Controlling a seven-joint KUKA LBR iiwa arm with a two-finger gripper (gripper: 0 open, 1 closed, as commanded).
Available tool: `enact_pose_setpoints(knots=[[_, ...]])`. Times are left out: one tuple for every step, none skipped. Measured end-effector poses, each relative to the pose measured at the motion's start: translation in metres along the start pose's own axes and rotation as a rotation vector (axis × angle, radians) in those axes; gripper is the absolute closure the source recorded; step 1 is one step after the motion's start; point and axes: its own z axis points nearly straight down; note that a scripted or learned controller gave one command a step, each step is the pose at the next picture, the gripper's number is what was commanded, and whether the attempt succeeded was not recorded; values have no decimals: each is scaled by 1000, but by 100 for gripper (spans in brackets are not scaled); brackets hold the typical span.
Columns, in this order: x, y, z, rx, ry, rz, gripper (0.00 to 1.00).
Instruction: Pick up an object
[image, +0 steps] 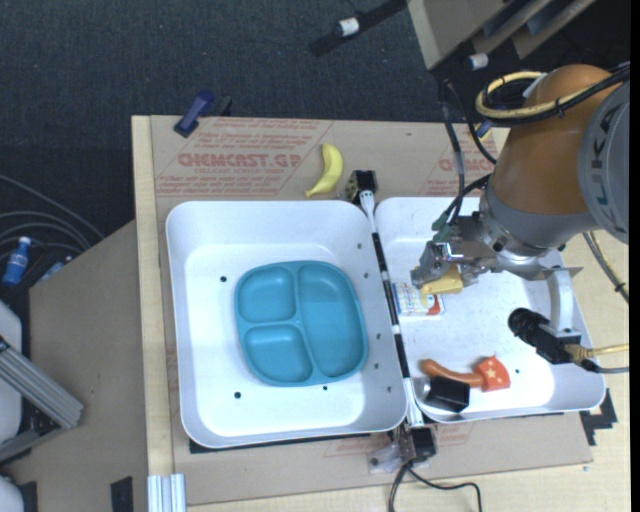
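Two white bins here: the left bin holds a blue divided plate, and the tool hangs over the right bin, right at a yellowish piece next to a red-and-white packet. Can't tell if the tool's spread or pinching.

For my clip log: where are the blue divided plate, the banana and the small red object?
blue divided plate (300, 322), camera view, the middle, where its compartments meet.
banana (327, 170), camera view, the middle of its curve.
small red object (492, 374), camera view, the middle of its top.
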Motion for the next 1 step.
enact_pose_setpoints(knots=[[42,-29,-7,5,0,0,100]])
